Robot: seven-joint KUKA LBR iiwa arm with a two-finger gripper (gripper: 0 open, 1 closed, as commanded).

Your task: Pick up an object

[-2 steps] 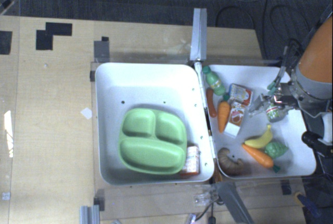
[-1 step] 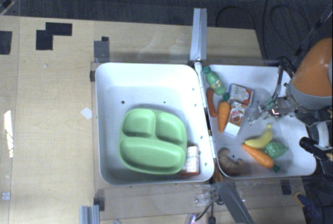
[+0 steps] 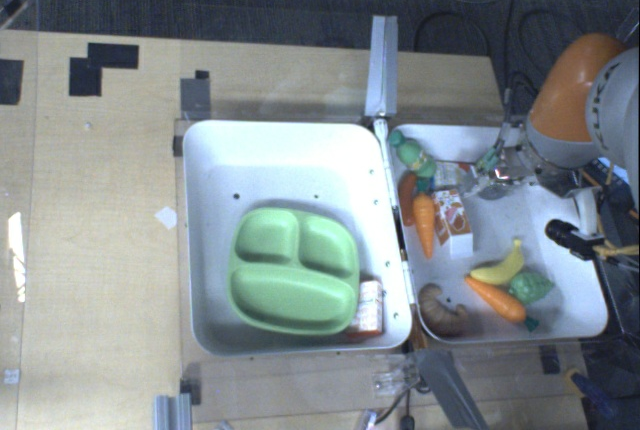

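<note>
My arm comes in from the right, grey with its orange band (image 3: 572, 83) high near the bench's far corner, and my gripper (image 3: 497, 168) hangs over the back part of the right bin (image 3: 590, 318), close to its far wall. Whether my jaws are released or clenched I cannot tell (they are small and blurred against the white floor), and nothing shows clearly between them.

Below and to the left of me lie the things I might lift. A carrot (image 3: 424, 223) lies lengthwise near the divider, its tip toward the near side, with a small white and red carton (image 3: 454, 221) just beside it on the right. A green toy (image 3: 409, 153) sits in the far left corner of this bin, and a thin orange piece (image 3: 406, 195) lies along the wall beneath it. Toward the near side, a banana (image 3: 499, 267) rests touching a second carrot (image 3: 494, 299), which runs at a slant to a green leafy piece (image 3: 531, 287). A brown lump (image 3: 443, 310) sits in the near left corner.

The left bin (image 3: 205, 218) holds a green sectioned tray (image 3: 295, 270), turned at a slight angle, and a small patterned box (image 3: 370, 307) pressed against its right near edge, by the bin wall
</note>
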